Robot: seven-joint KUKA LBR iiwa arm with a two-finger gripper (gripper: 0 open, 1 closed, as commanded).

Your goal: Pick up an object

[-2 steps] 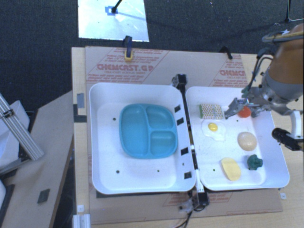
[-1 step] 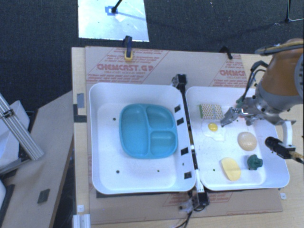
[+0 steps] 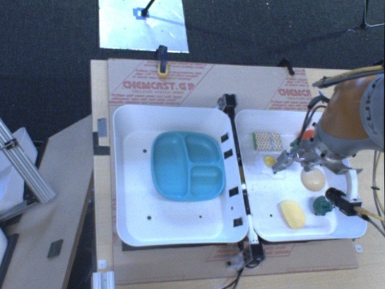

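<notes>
The gripper [image 3: 284, 161] hangs low in the right bin [image 3: 258, 221]; I cannot tell its grip. Nearby, the yellow block [image 3: 292, 214] lies flat, long side pointing up-left to down-right.

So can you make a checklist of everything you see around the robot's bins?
Surface: bench bears left bin and right bin side by side.
Job's things: right bin holds yellow block, cream ball, green toy, patterned pad, small yellow piece.
Clutter: blue divided plate in left bin.
Grippers: hand low over right bin, beside the small yellow piece.
Cables: wires at bench front.
Surroundings: dark floor, shiny sheet.
</notes>
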